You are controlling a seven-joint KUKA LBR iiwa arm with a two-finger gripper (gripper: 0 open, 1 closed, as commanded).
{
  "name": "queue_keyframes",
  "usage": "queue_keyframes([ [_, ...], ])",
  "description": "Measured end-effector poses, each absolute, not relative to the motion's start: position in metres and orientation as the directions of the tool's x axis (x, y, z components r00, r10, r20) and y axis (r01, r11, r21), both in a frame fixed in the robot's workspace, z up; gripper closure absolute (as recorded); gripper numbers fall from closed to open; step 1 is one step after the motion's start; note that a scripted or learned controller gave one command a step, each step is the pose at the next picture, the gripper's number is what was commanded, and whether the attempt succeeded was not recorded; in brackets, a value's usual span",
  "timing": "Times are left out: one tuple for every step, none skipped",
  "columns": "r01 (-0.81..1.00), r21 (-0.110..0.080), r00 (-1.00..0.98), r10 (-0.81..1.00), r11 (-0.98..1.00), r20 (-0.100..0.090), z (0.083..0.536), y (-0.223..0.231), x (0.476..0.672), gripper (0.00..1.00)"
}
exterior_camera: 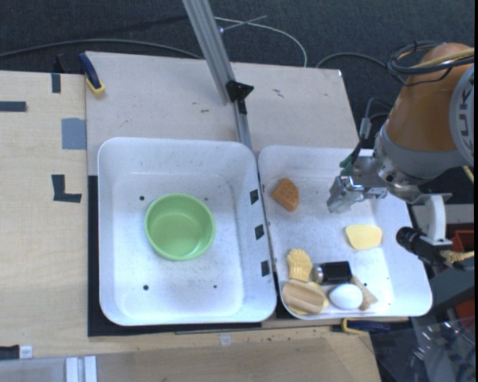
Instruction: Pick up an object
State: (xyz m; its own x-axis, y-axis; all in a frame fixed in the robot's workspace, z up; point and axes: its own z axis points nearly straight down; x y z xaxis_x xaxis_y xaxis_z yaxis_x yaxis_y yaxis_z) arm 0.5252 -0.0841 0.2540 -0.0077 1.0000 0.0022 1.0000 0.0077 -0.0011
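My gripper (340,198) hangs over the right bin (319,161), near its upper right part, with its metal fingers pointing down and left. Nothing shows between the fingers. An orange-brown chunk (285,194) lies to its left. A pale yellow piece (363,236) lies just below and right of the fingertips. Along the bin's front edge sit a yellow ridged piece (299,265), a tan bread-like piece (303,297), a white egg (346,296) and a small black block (333,273).
The left bin (127,165) holds a green bowl (180,226). A grey metal pole (211,38) slants down to the ridge between the bins. Cables trail on the dark floor behind the bench.
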Motion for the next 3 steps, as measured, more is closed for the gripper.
queue_keyframes([
  [1.000, -0.003, -0.005, 1.000, 0.005, 0.001, 0.245, -0.041, 0.533, 1.00],
  [1.000, -0.002, -0.006, 1.000, 0.006, 0.001, 0.236, 0.002, 0.552, 1.00],
  [1.000, -0.002, -0.007, 1.000, 0.007, 0.001, 0.223, 0.059, 0.566, 1.00],
])
